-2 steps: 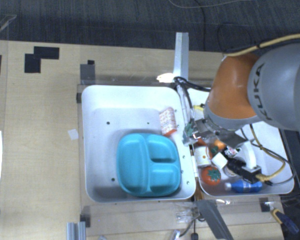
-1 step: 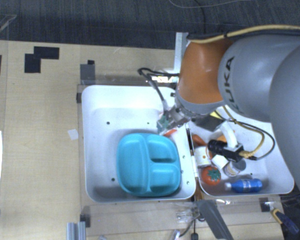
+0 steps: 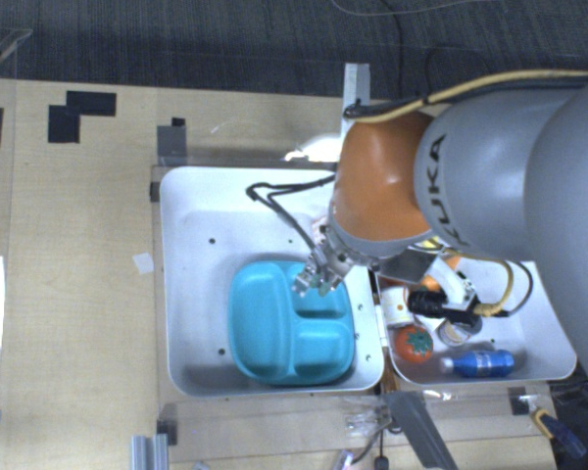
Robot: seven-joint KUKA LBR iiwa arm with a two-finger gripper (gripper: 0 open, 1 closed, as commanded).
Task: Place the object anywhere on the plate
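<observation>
camera view from above: the grey arm point(image 3: 510, 164), its orange band point(image 3: 377, 179) turned toward the lens, reaches over two white bins on the table point(image 3: 78, 262). the claw point(image 3: 317, 280) hangs low over the upper right part of a blue divided plate point(image 3: 289, 323) lying in the left bin point(image 3: 191, 262). whether the claw is spread or pinching something cannot be told from this angle; no object is plainly seen between its tips or on the plate. in the right bin point(image 3: 559, 360), just across the shared wall, lie a red round thing with a green top point(image 3: 413, 344), a blue bottle-like thing point(image 3: 480, 363) and a small white cup point(image 3: 395, 308), partly under the arm. by its position the job looks to be at the placing step, and the next move calls for a release over the plate's flat section, then a straight lift clear of the rim. on the arm's grey shell the letters "uka" of the maker's name can be read.
</observation>
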